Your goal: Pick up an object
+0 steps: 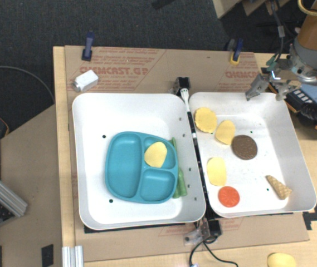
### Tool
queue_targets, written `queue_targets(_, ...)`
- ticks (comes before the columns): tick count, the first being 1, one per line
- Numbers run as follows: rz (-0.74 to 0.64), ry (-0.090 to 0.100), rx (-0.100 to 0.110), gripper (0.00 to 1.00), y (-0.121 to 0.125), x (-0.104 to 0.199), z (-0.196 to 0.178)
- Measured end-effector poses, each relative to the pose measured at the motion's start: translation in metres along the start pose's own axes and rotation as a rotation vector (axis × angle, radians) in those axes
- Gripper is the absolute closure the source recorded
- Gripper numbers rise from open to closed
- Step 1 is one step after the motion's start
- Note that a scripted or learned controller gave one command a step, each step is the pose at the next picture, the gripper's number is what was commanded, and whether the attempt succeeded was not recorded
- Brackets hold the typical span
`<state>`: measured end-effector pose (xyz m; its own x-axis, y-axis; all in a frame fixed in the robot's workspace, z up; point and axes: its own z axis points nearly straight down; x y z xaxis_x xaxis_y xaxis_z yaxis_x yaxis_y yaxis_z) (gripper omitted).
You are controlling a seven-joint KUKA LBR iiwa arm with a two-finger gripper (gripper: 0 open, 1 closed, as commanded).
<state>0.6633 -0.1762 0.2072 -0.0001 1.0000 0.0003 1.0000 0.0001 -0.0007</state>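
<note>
Brown disc [244, 147] lay in right bin [297, 149], ungrasped; claw [267, 88] hung spread and empty above far rim, approach step, descent onto one piece judged next.

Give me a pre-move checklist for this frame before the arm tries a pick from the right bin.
1. Gripper free of any load: ok, fingers spread, nothing between them.
2. Gripper clear of the right bin: ok, it hangs at the bin's far right corner, above the rim.
3. Targets present: ok, brown disc, red disc, cone piece and three yellow pieces lie in the right bin.
4. Targets separated: not ok for the two far yellow pieces, which touch; the rest lie apart.
5. Left bin contents out of the way: ok, the blue tray holds one yellow piece.
6. Gripper height above the bin floor: cannot tell.
</note>
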Motion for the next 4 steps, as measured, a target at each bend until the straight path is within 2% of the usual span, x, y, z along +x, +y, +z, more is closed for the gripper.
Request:
queue_targets(1, 0.002, 0.003, 0.011, 0.0, -0.031, -0.006, 0.13)
queue_targets(2, 0.003, -0.01, -0.018, 0.0, -0.061, -0.044, -0.031)
queue_targets(3, 0.0, -0.004, -0.007, 1.0, -0.062, -0.041, -0.031)
queue_targets(4, -0.004, -0.005, -0.019, 1.0, -0.075, -0.011, -0.17)
